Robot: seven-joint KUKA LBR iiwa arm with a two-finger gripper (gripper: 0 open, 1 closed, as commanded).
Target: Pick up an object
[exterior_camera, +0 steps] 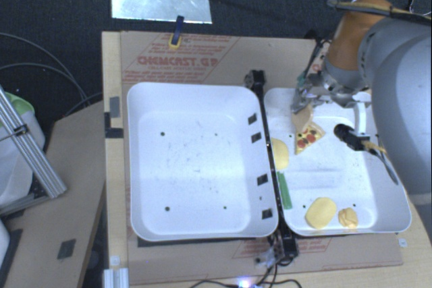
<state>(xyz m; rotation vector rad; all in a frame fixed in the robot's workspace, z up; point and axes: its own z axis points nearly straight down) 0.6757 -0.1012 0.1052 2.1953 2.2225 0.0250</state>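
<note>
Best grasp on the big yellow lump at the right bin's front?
Probably from straight above, the pincer closing across the shorter width of the yellow lump: it lies flat, rounded and oval, with a small tan piece close beside it.

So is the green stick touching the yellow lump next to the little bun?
Apart. The camera view shows bare white bin floor between the green stick and that yellow lump.

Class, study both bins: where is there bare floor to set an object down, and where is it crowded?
The left bin is bare wall to wall. In the right bin, one free patch lies between the pizza slice and the yellow lump. Crowded: its far corner under the hand, and its near edge.
</note>
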